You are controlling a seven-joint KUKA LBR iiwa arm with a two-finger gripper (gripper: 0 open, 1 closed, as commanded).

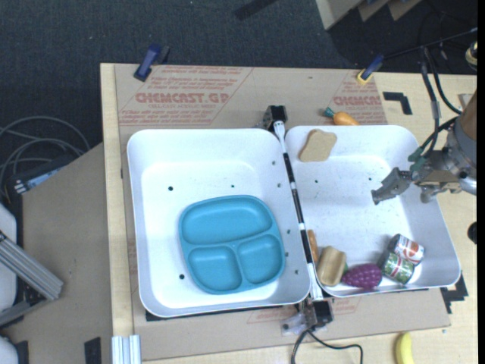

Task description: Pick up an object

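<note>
Your gripper (388, 188) hangs over the right bin (356, 146), near its right wall, with nothing between its fingers; whether they are spread or pressed together you cannot tell from this angle. You are, by my judgement, in the approach step — no object is chosen or touched yet. The nearest candidates lie below the gripper in the bin's front corner: two small cans (402, 258) leaning on each other, a purple bunch of grapes (362, 277) just beside them, and a tan bread piece (331, 265) hard against the divider. Another tan slice (317, 145) sits alone at the bin's back edge, well apart from everything else. The next move likely calls for a descent onto one item. The front cluster is crowded and close to the front wall, so fingers may snag a neighbour or the rim. The lone slice offers open floor on its near side, though the back wall sits close behind it. The middle of the right bin is bare, so you have free room to travel there. In the left bin (151, 158) lies a blue divided plate (231, 243) — a broad, flat thing, probably hard to pinch.
</note>
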